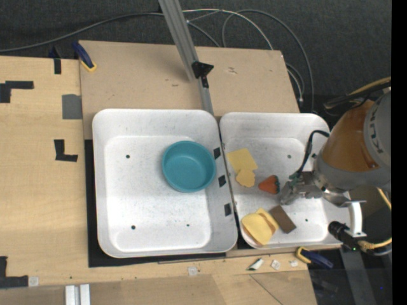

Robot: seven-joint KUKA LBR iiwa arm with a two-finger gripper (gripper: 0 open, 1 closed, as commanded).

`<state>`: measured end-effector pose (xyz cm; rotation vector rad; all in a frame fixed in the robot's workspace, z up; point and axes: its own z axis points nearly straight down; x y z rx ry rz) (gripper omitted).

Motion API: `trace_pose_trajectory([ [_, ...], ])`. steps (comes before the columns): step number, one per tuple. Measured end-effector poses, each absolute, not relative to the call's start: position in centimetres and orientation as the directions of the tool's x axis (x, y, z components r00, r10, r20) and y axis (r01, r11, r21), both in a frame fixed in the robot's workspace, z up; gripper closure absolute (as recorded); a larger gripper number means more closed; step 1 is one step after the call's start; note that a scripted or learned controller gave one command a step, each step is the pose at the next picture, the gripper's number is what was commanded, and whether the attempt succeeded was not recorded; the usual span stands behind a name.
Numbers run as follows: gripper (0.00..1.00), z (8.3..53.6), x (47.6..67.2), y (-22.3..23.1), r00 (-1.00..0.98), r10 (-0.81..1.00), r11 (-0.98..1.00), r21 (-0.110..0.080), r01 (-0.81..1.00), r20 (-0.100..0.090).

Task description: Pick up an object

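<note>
The grey arm with the orange band reaches in from the right over the right-hand shallow white bin. Its two-finger gripper hangs low inside that bin, near the bin's right half, and whether it is spread or pressed together cannot be told from this slanted view; nothing can be seen clamped in it.

Just to the gripper's left lies a small red-orange strawberry-shaped toy with a green top, close to the gripper tip, though contact between them is not clear. Further left, a pale yellow flat piece with a smaller yellow lump beneath it rests near the wall shared by the two bins. Below the gripper, a dark brown rectangular block lies tilted, touching a pale yellow rounded wedge at the bin's front edge. These pieces crowd the gripper on its left and front sides.

The left-hand shallow white bin holds a round teal plastic bowl, upright, toward its right side, well apart from the gripper. A grey metal pole slants down from the top toward the junction of the bins, and black cables loop over the dark floor behind the bench.
</note>
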<state>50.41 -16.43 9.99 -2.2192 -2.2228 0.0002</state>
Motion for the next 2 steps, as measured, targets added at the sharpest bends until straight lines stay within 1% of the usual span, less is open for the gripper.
trace_pose_trajectory([
  [1, 1.00, 15.4, 50.0, -17.3, 0.000, 1.000, 0.000, 0.003, 1.000, -0.002],
  [2, 1.00, 20.6, 50.5, -18.3, -0.001, 1.000, 0.001, 0.004, 1.000, -0.002],
])
